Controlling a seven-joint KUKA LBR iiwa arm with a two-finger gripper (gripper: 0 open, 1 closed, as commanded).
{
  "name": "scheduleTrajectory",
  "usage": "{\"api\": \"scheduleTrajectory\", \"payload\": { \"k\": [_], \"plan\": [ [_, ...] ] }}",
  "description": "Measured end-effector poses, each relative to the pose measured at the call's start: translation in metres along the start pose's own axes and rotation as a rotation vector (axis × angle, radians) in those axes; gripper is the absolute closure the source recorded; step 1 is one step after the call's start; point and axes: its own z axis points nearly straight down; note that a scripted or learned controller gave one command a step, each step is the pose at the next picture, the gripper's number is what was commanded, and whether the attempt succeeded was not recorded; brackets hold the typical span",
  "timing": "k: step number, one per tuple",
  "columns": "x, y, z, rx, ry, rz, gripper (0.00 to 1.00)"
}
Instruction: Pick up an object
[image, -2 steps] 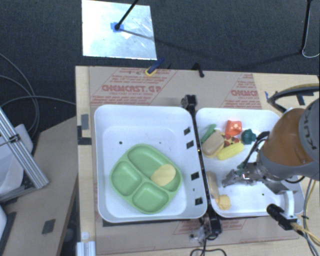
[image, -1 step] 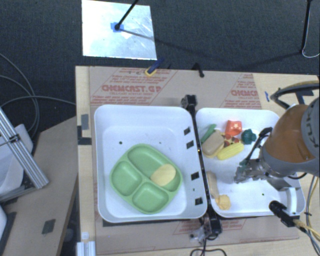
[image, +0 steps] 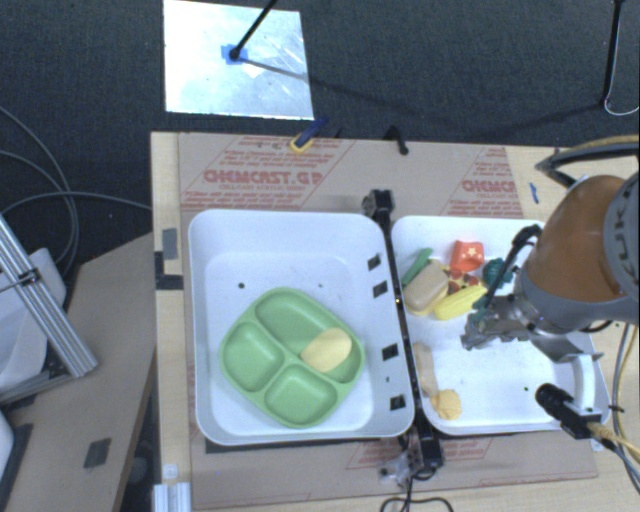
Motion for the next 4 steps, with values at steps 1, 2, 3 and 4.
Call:
{"api": "scheduleTrajectory", "payload": {
  "k": [1,2,3,4],
  "plan": [
    [0.013,-0.001,-0.015,0.004,-0.001,0.003,1.0],
    [0.011,-0.001,-0.019,0.005,-0.001,0.005,1.0],
    [-0.038,-0.003,-0.017,0.006,-0.004,0.012,1.0],
    [0.014,0.002,-0.093,-0.002,0.0,-0.002,1.0]
  ]
}}
